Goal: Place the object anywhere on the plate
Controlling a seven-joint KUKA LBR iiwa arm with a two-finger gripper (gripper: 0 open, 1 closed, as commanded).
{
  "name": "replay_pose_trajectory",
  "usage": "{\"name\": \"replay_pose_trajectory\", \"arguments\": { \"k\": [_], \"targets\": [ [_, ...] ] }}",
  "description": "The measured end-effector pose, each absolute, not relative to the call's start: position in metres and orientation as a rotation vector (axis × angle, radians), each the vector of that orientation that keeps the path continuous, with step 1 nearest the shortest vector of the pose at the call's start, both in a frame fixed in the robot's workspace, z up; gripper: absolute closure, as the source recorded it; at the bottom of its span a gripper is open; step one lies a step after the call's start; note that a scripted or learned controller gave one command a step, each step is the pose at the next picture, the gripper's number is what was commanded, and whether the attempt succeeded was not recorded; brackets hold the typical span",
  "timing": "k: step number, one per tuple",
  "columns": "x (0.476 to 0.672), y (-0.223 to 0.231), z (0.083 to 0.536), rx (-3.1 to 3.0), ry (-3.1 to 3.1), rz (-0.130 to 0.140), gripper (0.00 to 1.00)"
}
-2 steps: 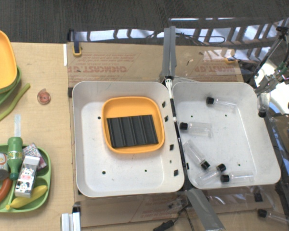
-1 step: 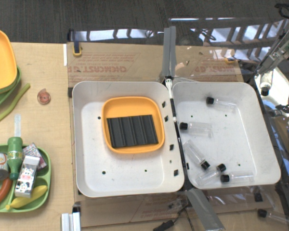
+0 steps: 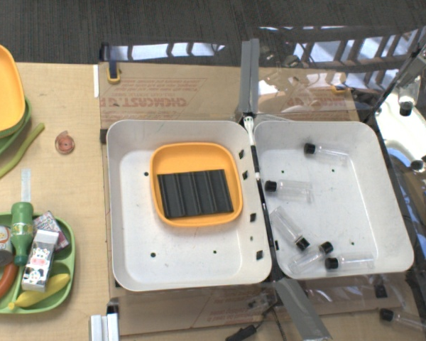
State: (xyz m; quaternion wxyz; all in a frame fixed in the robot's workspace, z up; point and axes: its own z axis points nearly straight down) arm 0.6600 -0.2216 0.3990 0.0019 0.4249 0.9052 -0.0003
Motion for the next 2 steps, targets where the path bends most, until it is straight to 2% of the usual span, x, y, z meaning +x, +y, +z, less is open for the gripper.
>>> {"name": "replay_pose_trajectory", "arguments": {
  "k": [1, 2],
  "targets": [
    [0.6582, -0.2222, 0.4420, 0.909, 3.002, -0.001, 1.00],
    [0.6582, -0.2222, 0.4421, 0.909, 3.002, -0.001, 0.00]
  ]
}}
